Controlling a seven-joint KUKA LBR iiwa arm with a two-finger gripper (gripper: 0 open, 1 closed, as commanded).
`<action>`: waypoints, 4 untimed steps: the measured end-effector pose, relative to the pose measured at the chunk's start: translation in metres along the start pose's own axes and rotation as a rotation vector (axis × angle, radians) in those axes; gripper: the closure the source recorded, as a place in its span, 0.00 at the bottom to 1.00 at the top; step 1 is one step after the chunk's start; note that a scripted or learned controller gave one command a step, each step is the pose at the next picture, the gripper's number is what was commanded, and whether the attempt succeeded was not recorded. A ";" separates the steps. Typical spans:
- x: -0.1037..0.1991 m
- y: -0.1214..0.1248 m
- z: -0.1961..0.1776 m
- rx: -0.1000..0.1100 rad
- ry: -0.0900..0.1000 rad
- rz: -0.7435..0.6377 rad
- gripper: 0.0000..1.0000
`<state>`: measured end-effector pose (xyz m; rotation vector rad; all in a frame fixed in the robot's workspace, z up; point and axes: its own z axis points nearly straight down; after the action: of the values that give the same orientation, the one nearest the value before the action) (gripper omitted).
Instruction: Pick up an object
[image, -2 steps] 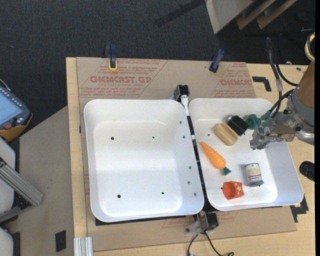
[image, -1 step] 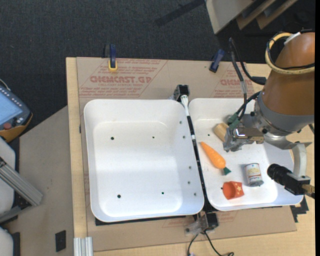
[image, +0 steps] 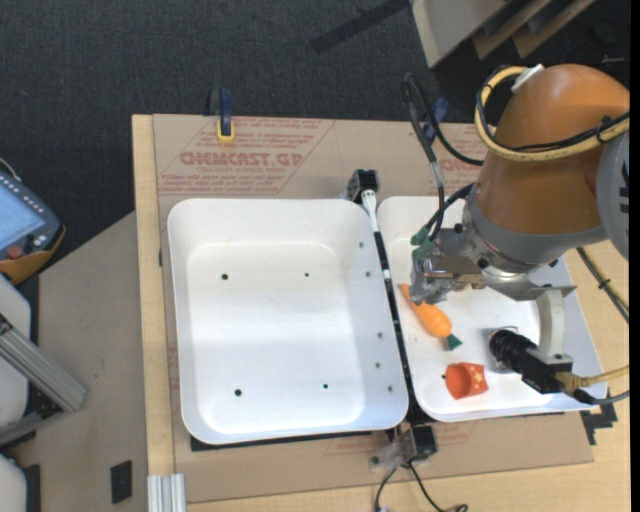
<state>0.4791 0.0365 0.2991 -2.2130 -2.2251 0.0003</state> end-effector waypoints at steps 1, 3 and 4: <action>0.019 0.001 -0.139 -0.021 0.001 0.002 1.00; -0.018 -0.002 -0.016 0.012 -0.005 0.010 1.00; -0.016 0.001 -0.033 -0.005 -0.002 0.006 1.00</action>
<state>0.4800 0.0208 0.3323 -2.2238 -2.2223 -0.0031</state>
